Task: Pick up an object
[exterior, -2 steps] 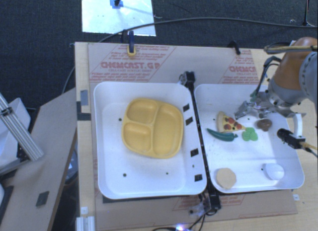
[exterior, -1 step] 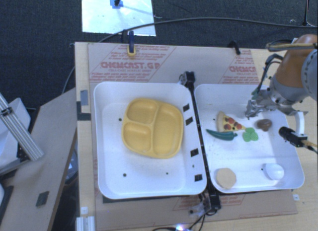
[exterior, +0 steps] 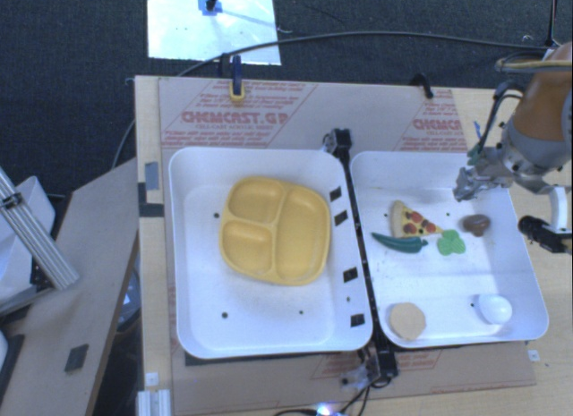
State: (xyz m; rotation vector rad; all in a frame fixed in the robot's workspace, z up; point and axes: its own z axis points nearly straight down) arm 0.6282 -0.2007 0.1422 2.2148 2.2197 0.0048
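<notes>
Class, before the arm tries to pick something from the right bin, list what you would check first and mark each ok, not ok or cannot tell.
1. Pincer is over the right bin: ok.
2. Pincer has nothing between its fingers: cannot tell.
3. Brown piece lies apart from the green piece: ok.
4. Pizza slice lies free of the green pepper: not ok, they touch.
5. White egg sits away from the bin wall: not ok, near the corner.

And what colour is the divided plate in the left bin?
Yellow: the divided plate shows plainly in the camera view.
</notes>
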